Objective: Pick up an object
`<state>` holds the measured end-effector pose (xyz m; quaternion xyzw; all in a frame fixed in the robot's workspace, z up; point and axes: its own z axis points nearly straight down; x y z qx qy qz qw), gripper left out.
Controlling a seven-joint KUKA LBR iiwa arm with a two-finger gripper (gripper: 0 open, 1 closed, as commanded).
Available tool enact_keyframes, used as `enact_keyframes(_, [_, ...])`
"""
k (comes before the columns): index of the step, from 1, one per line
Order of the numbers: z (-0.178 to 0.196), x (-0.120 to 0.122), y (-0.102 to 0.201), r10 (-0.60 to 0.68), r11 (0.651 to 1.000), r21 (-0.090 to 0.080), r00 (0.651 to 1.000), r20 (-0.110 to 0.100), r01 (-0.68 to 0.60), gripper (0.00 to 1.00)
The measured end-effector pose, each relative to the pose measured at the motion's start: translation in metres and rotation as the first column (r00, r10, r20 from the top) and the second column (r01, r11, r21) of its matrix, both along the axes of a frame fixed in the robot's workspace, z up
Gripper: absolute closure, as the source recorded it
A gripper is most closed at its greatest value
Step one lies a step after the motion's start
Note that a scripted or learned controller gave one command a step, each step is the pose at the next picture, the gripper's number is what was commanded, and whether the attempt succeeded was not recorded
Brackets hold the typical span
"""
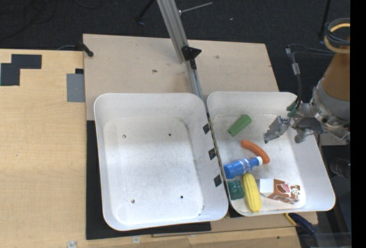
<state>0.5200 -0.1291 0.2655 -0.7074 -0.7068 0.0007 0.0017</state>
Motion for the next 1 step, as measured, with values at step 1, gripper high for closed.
enact_keyframes(1, [0.0001,-0.0001,-0.0007,-0.003,1.000,0.000,1.000,0.001,0.003,0.00])
